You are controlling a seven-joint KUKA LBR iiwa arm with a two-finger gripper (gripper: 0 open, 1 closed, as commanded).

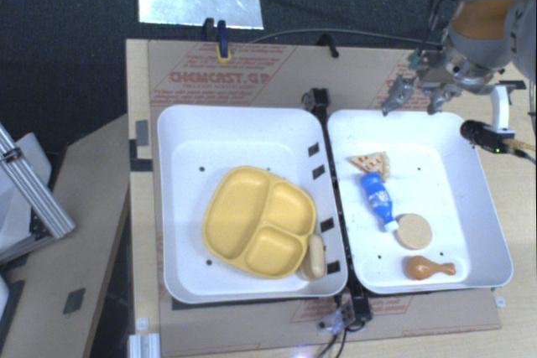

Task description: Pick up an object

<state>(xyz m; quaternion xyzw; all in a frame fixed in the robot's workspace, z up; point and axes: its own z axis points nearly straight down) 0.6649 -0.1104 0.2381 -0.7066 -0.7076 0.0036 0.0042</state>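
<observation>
Gripper [417, 96] hovers over the right bin's [487, 180] far rim, fingers spread, nothing between them. In that bin: pizza slice [372, 163], blue bottle [377, 200], round cookie [413, 231], chicken drumstick [429, 267]. Left bin [185, 147] holds a yellow divided tray [258, 220].

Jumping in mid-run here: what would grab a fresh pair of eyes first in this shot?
The big yellow divided tray in the left bin, with a small tan piece against its near right corner. Next, the blue bottle in the right bin among a pizza slice, a round cracker and a drumstick. The gripper, open, hangs over that bin's far rim.
</observation>
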